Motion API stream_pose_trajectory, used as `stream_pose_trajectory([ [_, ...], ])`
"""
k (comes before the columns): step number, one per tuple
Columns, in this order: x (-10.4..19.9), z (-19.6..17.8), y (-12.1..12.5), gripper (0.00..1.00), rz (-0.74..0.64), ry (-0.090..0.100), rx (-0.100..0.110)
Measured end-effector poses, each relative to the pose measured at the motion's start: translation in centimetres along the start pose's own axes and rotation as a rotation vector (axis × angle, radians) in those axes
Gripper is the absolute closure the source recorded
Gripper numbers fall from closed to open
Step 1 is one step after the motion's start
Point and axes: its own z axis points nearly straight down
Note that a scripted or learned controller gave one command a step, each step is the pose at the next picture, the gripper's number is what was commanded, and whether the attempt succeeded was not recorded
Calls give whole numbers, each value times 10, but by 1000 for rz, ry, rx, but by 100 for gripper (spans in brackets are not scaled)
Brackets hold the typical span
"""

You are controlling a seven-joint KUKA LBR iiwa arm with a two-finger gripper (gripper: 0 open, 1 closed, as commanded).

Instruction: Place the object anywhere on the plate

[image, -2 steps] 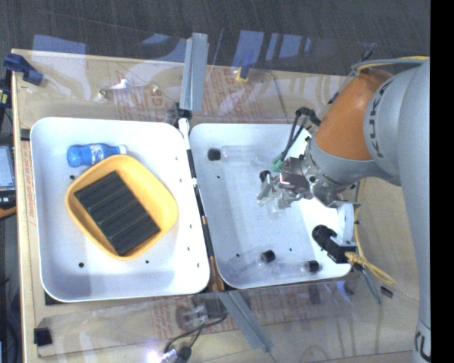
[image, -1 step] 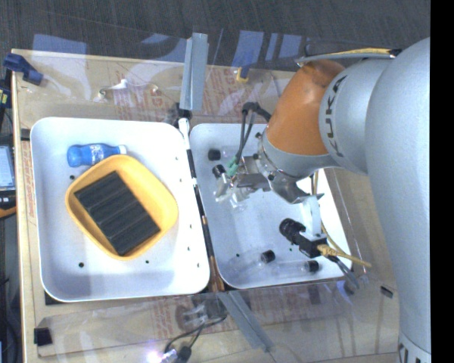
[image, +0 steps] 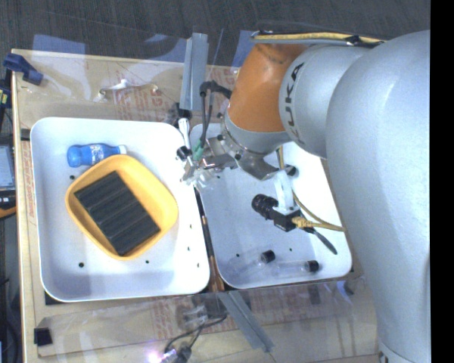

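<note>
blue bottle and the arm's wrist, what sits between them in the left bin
In the camera view, bare white floor of the left bin, then its right rim, lies between the blue bottle and the wrist.

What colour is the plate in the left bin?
Yellow-orange plate with a dark ribbed centre, seen in the camera view.

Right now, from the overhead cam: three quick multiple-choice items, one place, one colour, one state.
1. The blue bottle lies:
A. in the left bin, just above the plate
B. in the right bin
C. on the bench

2. The plate is:
A. white
B. yellow with a dark ribbed centre
C. green

3. The gripper is:
A. over the ridge between the two bins
B. resting on the plate
C. outside both bins

Key: 1 A, the bottle sits by the plate's upper edge; 2 B, yellow rim; 3 A, the arm's tip hangs at the bins' shared edge.
</note>
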Motion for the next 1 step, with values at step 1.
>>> stream_pose_trajectory([
  [1,0,0,0,0,0,0,0],
])
